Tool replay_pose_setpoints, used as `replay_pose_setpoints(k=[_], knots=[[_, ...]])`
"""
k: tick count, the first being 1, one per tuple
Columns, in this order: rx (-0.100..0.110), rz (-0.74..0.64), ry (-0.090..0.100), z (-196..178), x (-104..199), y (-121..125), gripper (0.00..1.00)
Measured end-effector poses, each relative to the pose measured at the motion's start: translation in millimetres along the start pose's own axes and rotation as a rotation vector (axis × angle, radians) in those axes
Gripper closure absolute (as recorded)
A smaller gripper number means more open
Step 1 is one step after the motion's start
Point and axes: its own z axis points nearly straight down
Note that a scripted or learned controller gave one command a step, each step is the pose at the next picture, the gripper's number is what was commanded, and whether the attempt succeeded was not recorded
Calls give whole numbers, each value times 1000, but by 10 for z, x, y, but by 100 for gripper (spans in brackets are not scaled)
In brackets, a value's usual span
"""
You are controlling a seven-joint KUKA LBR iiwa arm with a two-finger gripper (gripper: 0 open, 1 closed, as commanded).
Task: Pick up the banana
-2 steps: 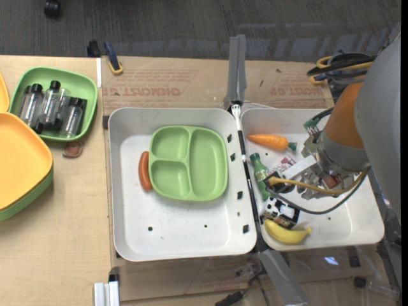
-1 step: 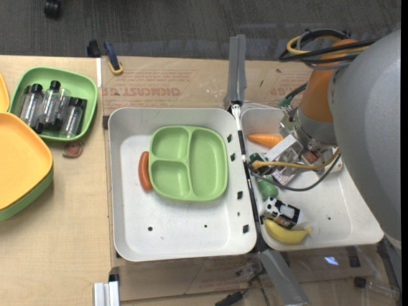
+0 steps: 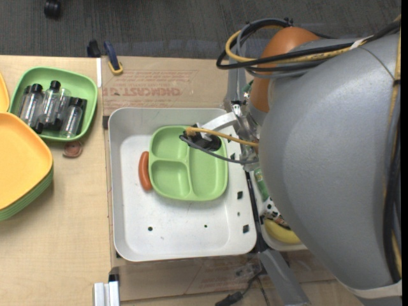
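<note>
The white bin (image 3: 127, 231) in the middle of the bench serves as the landmark. Far to its left, at the edge of the light wooden tabletop (image 3: 51, 260), sits a stack of orange plates (image 3: 19, 164). Above that stack and still left of the bin rests a small green tray (image 3: 54, 101) holding several dark-capped clear vials (image 3: 51, 107). A small brown object (image 3: 72, 150) lies on the wood just below that tray. Behind the bin, a sheet of brown cardboard (image 3: 159, 85) with red printed lettering covers the bench, and a blue-and-yellow tool (image 3: 113, 58) lies at its back left corner. Beyond the bench the floor is dark grey carpet (image 3: 159, 11), with a black chair caster (image 3: 52, 6) showing at the top left.

Inside the bin, near its left wall, lies a red-orange sausage-shaped item (image 3: 145, 171), touching the left edge of a green divided plate (image 3: 191, 171). A dark fitting with a thin tan rod (image 3: 204, 139) hangs over the plate's back right part.

To the right of the bin, the grey arm (image 3: 331, 171) with its orange band (image 3: 287, 43) and looped black and yellow cables (image 3: 255, 50) covers most of the second bin. The gripper's fingers are hidden, so it cannot be told how far open they are or whether they have hold of anything. The banana (image 3: 280, 233) shows as a yellow sliver just right of the white bin's front right corner, tucked under the arm.
</note>
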Motion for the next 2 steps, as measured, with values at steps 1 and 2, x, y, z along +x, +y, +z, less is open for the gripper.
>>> replay_pose_setpoints(k=[1, 2], knots=[[0, -194, 0, 998, 288, -1424, 100], [20, -167, -18, 848, 621, -1059, 100]])
